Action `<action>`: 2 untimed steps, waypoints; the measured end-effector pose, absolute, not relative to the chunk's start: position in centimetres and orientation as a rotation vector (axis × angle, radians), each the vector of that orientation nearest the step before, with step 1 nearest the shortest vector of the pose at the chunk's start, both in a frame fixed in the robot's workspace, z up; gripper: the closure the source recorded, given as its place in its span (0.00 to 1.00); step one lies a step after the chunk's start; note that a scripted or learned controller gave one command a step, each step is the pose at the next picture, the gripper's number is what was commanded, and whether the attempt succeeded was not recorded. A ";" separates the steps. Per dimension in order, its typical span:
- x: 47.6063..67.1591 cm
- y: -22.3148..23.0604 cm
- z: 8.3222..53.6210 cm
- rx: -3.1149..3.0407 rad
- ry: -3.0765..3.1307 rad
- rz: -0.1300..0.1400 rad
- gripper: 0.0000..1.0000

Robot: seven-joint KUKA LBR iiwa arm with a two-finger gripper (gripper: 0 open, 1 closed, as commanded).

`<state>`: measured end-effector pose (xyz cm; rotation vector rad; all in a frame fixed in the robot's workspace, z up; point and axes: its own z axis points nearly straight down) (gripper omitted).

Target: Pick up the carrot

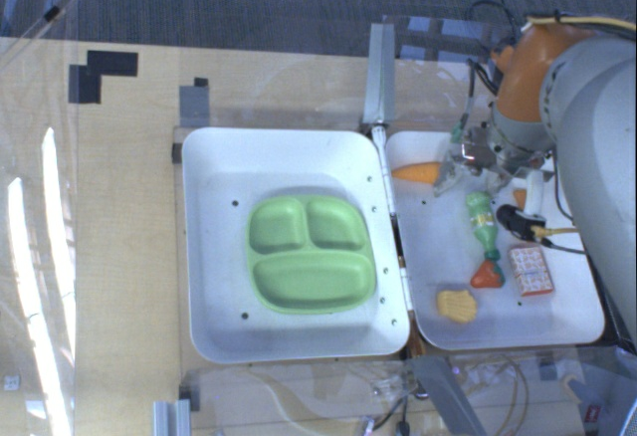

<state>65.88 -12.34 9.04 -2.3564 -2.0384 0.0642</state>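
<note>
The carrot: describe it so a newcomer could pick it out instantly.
Look in the right bin, beside the arm. The carrot lies at its far left corner, just left of the gripper. It is the plain orange wedge, apart from the green bottle and yellow piece.

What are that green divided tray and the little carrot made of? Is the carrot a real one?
The green divided tray looks like moulded plastic: one even pale green, soft rounded edges, a dull sheen. The carrot is probably a plastic toy: flat uniform orange, smooth skin, no leaves. The view is too coarse to be sure. The white bins also look like smooth plastic.
</note>
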 end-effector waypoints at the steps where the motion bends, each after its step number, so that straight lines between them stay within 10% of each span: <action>1: 66.3 -9.0 8.5 -2.443 -1.951 0.034 0.00; 2: 66.6 -8.5 9.9 -2.436 -1.964 0.020 1.00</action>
